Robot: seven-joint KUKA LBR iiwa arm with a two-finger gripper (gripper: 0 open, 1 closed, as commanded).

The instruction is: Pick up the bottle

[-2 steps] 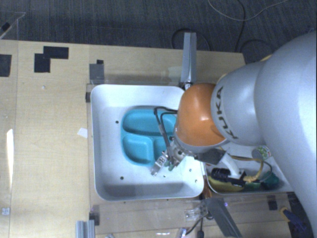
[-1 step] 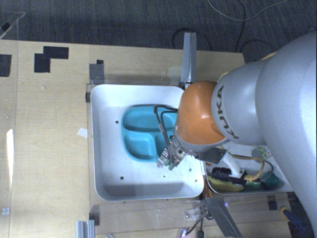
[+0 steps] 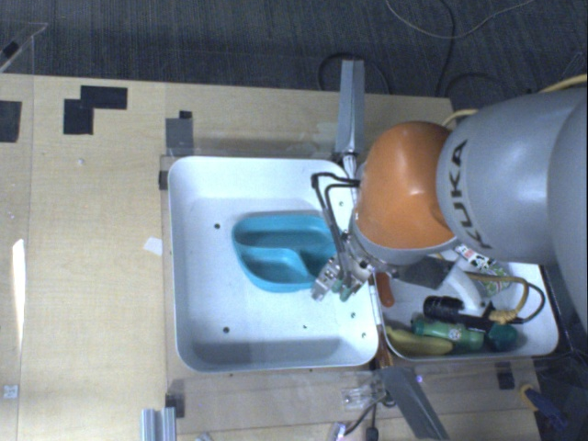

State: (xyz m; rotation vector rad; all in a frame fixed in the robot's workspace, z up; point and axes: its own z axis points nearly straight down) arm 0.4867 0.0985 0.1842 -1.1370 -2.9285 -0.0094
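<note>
A green bottle (image 3: 452, 337) with a dark teal cap lies on its side near the front of the right bin (image 3: 542, 338). The big grey and orange arm hides most of that bin. My gripper (image 3: 332, 283) hangs low over the right side of the left bin (image 3: 197, 338). It is just off the front right corner of a blue dish (image 3: 276, 251), well to the left of the bottle. I see nothing held in it.
A yellow banana-shaped thing (image 3: 415, 343) lies just in front of the bottle. A small red-brown stick (image 3: 386, 291) sits at the right bin's left wall. The blue dish takes the middle of the left bin. The divider between the bins runs right beside the gripper.
</note>
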